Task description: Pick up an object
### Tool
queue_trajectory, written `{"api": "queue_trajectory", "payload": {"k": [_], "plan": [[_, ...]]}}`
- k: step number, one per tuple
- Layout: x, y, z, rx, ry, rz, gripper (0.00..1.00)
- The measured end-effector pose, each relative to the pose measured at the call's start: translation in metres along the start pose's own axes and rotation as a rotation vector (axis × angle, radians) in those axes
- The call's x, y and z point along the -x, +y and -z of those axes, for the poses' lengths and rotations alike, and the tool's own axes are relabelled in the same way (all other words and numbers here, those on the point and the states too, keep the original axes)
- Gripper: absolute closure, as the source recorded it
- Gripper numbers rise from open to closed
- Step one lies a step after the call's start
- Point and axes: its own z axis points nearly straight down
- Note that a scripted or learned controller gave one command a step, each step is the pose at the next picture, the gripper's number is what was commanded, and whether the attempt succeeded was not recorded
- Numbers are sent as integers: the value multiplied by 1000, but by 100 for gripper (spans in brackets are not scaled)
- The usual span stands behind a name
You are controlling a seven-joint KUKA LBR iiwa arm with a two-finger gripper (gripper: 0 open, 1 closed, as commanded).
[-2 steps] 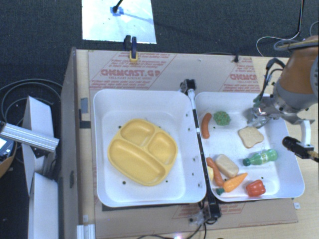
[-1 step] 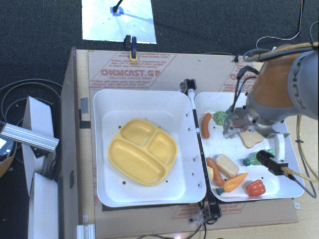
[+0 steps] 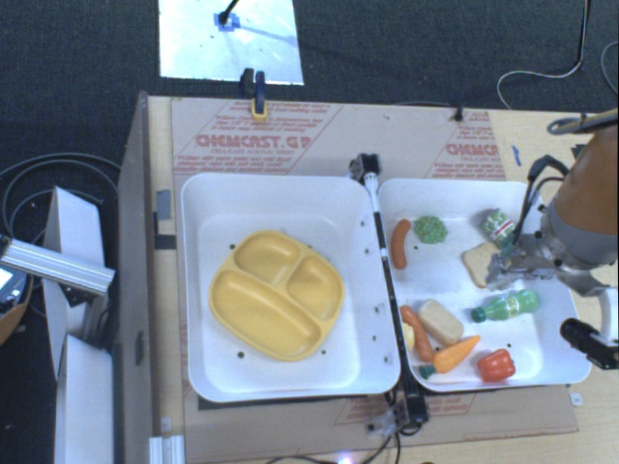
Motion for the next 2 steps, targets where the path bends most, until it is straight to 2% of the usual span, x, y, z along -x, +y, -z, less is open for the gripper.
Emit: {"api": "queue_trajectory", "payload": {"k": [1,2], "plan": [[-60,43,-9,0,2,4,100],[-60,43,-9,0,1,3,0]]}}
